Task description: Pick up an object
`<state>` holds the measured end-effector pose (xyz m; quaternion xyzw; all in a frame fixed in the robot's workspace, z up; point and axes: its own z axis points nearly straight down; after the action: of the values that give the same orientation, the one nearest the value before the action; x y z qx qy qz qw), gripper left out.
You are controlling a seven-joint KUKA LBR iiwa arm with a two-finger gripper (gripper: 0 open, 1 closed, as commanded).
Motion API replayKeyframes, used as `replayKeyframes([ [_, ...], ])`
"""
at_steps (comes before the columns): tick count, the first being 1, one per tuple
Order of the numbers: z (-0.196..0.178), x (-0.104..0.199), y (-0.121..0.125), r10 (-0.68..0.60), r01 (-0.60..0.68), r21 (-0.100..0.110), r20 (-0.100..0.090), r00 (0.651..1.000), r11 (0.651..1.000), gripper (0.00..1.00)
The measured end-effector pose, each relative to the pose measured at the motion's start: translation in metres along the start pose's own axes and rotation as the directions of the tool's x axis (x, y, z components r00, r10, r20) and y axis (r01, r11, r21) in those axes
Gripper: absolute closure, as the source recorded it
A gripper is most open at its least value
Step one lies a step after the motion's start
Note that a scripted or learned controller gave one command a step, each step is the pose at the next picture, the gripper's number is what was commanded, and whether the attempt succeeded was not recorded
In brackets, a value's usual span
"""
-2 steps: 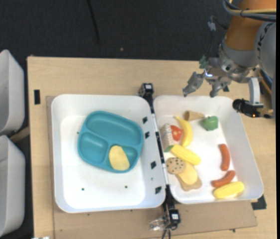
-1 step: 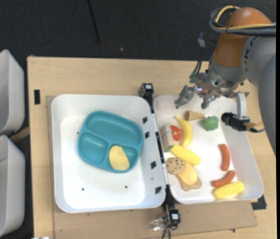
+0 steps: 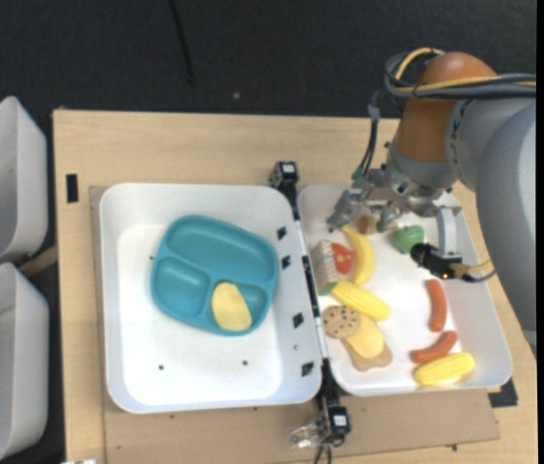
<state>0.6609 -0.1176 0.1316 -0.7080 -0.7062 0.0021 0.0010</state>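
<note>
My gripper [image 3: 362, 218] hangs low over the far left part of the right bin [image 3: 479, 322]. Its fingers are spread open, just above the top end of a yellow banana [image 3: 362, 257]. Nothing is held between them. Beside the banana lies a red tomato-like piece [image 3: 342, 256], and a green piece [image 3: 408, 237] lies to the gripper's right. Further forward lie a yellow corn cob [image 3: 360, 300], a spotted cookie [image 3: 340, 321], a tan biscuit shape [image 3: 368, 343], two red sausages [image 3: 436, 304] and a yellow piece [image 3: 444, 368].
The left bin [image 3: 127, 356] holds a blue divided plate [image 3: 189, 259] with a yellow lemon-like piece [image 3: 232, 307] on it. A hinged divider [image 3: 300, 278] with black clips runs between the bins. The orange-banded arm [image 3: 436, 114] looms over the right bin's far edge.
</note>
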Motion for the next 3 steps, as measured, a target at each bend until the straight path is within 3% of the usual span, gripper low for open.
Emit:
replayKeyframes([
  [1, 0.032, -0.001, -0.001, 0.003, -0.003, 0.002, 0.0, 1.0, 1.0, 0.0],
  [2, 0.02, -0.002, 0.0, 0.005, -0.005, -0.002, 0.001, 1.0, 1.0, 1.0],
  [3, -0.04, -0.005, -0.007, 0.001, -0.001, -0.011, 0.0, 1.0, 1.0, 1.0],
])
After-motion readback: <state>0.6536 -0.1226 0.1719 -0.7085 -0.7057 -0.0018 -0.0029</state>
